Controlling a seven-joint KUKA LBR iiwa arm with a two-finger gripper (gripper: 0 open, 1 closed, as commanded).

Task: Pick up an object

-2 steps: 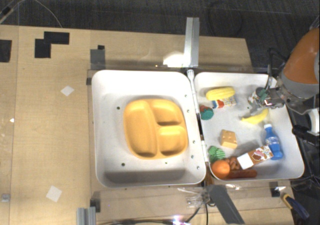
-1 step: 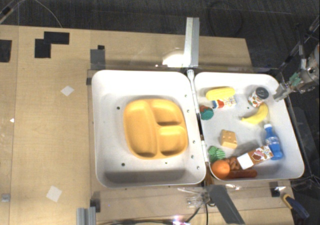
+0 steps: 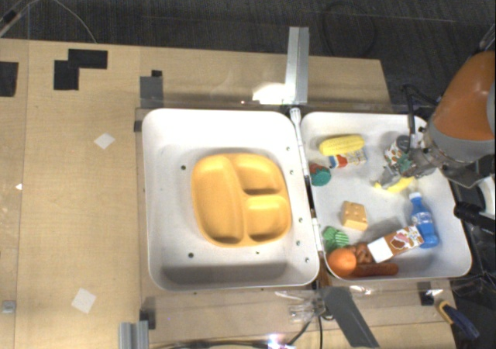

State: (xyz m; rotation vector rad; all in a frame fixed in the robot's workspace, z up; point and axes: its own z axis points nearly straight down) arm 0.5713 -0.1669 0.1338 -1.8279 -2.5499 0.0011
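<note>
My gripper (image 3: 404, 160) is low in the right bin (image 3: 457, 262), near its far right side, with the orange-banded arm (image 3: 469, 107) reaching in from the right. A small yellow object (image 3: 390, 181) lies just under and left of the gripper tip, and something multicoloured (image 3: 395, 155) sits against it. Other objects in this bin are a yellow corn cob (image 3: 341, 143), a small red and white bottle (image 3: 347, 160), a tan block (image 3: 354, 215), a blue bottle (image 3: 422, 222), an orange (image 3: 342, 261) and a white and red box (image 3: 394, 243).
The left bin (image 3: 167, 262) holds a yellow divided tray (image 3: 240, 196). Green pieces (image 3: 320, 177) (image 3: 335, 237) lie along the right bin's left wall, and a brown sausage-like item (image 3: 376, 266) sits by the orange. A metal post (image 3: 297, 68) stands behind the bins.
</note>
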